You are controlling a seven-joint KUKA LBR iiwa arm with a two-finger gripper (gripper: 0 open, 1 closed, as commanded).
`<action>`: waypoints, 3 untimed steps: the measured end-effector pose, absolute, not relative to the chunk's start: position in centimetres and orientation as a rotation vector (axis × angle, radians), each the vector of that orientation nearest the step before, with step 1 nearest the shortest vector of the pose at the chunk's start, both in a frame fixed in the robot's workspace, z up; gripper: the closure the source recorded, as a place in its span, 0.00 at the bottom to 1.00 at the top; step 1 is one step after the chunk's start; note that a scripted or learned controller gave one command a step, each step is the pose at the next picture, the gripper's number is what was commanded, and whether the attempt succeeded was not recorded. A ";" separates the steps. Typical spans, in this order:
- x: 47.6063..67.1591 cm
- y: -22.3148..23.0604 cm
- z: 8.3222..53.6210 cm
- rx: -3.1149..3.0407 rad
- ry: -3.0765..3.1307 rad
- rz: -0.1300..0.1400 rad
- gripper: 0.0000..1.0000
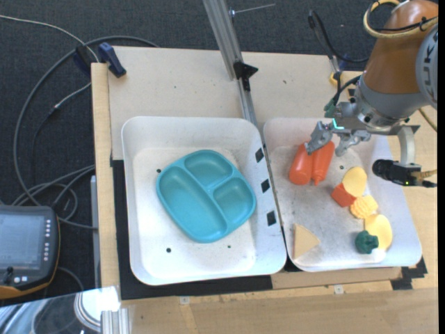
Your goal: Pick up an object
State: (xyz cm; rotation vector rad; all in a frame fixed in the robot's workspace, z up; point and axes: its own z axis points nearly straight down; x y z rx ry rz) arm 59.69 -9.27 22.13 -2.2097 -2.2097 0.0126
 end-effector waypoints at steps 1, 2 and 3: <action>59.8 -9.3 22.5 -2.213 -2.214 0.006 0.00; 59.7 -8.5 16.2 -2.209 -2.209 0.015 0.00; 59.5 -8.2 11.8 -2.210 -2.207 0.015 0.00</action>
